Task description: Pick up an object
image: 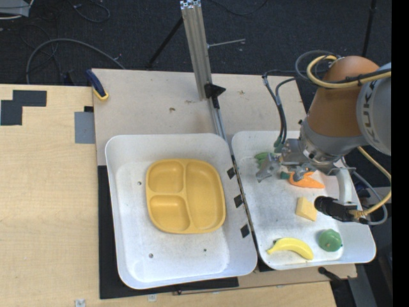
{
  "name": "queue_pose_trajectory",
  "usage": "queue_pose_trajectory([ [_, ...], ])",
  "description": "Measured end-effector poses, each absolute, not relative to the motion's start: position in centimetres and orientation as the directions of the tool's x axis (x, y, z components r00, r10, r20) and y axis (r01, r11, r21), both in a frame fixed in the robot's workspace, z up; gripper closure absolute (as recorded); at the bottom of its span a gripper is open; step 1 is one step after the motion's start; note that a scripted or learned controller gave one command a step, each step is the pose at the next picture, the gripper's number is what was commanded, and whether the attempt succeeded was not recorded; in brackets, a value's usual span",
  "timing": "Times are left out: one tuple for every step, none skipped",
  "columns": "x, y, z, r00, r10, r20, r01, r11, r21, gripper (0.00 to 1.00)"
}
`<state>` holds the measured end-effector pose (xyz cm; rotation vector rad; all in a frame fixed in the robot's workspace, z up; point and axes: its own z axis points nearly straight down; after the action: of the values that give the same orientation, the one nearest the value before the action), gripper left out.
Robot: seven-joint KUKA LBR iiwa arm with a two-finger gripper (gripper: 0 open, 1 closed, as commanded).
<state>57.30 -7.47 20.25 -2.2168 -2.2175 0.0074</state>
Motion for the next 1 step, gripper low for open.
queue_pose_trajectory([
  [57.13,-8.03,13.95,0.001,1.000,0.001,1.000,-0.001,-0.010,0.00],
])
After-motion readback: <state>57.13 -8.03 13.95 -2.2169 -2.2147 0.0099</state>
